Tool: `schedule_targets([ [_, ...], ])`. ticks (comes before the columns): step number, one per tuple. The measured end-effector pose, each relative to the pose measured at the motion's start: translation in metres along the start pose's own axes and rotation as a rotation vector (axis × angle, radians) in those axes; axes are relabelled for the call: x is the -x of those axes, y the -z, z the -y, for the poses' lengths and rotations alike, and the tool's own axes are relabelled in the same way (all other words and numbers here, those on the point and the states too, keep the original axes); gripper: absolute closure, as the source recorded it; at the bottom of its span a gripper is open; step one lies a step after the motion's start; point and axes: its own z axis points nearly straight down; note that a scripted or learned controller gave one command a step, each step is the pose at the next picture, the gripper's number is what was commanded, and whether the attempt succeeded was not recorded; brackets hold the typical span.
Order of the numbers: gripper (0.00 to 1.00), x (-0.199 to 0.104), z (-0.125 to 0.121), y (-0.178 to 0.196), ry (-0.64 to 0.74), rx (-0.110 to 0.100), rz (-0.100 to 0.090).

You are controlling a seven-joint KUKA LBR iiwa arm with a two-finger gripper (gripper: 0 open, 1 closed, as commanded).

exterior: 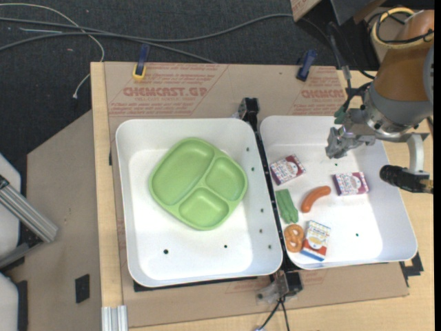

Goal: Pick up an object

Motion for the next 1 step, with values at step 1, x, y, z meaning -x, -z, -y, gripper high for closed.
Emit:
schedule_targets([
  [1, 1.0, -0.0533, -0.011, 0.0111, 0.0, 0.0, -0.001],
])
